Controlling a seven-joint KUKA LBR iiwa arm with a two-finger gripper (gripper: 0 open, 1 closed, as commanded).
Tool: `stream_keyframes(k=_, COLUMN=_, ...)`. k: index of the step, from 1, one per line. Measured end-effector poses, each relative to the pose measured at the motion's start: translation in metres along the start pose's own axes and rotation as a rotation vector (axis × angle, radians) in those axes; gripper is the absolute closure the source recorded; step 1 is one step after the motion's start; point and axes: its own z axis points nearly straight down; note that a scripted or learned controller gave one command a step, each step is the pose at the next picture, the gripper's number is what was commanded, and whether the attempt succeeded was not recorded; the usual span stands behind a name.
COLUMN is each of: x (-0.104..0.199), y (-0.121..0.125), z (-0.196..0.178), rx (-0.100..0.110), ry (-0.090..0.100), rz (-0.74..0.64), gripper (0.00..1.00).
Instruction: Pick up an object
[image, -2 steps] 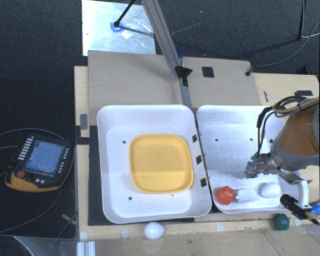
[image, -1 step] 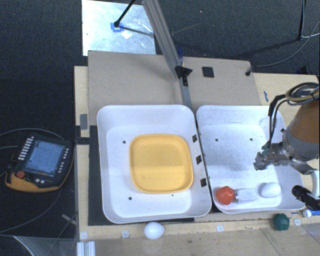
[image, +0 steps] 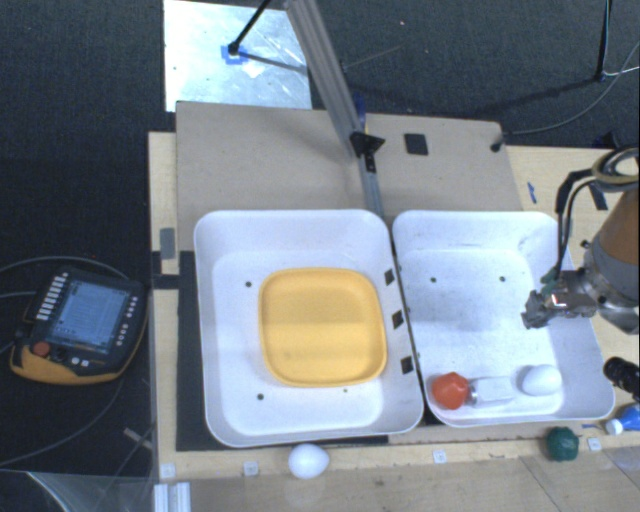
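Teach pendant (image: 78, 330) on dark floor, white egg (image: 308, 461) — bench edge, green ball (image: 561, 443)

orange ball (image: 450, 390) | right bin, front-left corner | white egg-shaped object (image: 541, 380) | right bin, front, lying flat

A single fixed camera looks down at a slant from above the worktop (image: 440, 160), far enough to take in both bins (image: 300, 420), the surrounding floor, and the arm (image: 620, 250) entering from the right.

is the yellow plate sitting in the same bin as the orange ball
No, the yellow plate lies in the left bin, while the orange ball sits in the right bin.
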Motion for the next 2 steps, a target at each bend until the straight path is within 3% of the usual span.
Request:
stream_keyframes(k=1, x=-0.006, y=-0.002, z=-0.044, rx=0.000, ry=0.000, rz=0.000, gripper=1.00)
stream_keyframes(k=2, x=0.037, y=0.008, z=-0.038, rx=0.003, ry=0.002, rz=-0.003, gripper=1.00)
